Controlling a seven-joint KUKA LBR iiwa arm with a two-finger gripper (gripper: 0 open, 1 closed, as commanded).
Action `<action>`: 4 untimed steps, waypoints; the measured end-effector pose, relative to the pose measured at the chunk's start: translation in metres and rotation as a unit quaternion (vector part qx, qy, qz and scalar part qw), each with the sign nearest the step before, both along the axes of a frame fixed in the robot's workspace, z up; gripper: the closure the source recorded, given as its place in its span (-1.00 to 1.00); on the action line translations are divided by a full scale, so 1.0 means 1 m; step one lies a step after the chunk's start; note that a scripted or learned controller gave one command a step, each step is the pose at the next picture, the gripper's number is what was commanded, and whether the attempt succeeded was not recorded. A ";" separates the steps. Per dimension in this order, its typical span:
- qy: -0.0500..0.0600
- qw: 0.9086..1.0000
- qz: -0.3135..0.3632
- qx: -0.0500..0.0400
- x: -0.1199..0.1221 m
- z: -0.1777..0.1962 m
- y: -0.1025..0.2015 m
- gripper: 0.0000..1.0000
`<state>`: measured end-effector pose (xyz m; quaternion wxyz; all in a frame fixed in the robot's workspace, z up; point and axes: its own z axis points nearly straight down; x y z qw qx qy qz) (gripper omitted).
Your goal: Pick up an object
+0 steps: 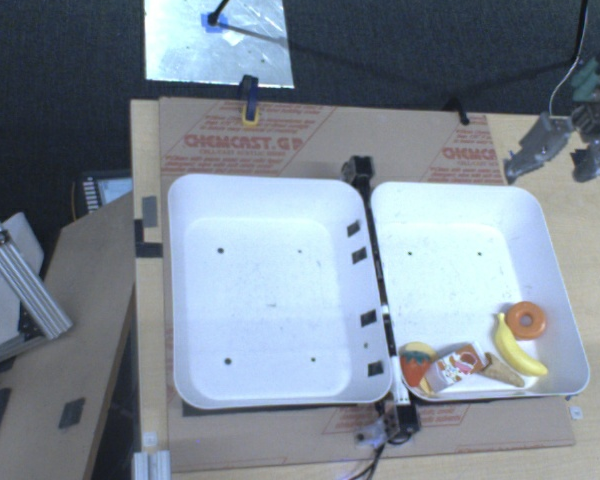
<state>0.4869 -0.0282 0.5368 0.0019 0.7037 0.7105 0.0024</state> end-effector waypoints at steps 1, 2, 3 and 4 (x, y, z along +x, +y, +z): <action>0.002 1.000 -0.001 0.000 0.000 -0.002 0.035 -1.00; 0.001 1.000 -0.001 0.000 0.000 -0.002 0.064 -1.00; 0.002 1.000 -0.001 0.000 -0.001 -0.002 0.100 -1.00; 0.002 1.000 0.000 0.001 -0.001 -0.002 0.145 -1.00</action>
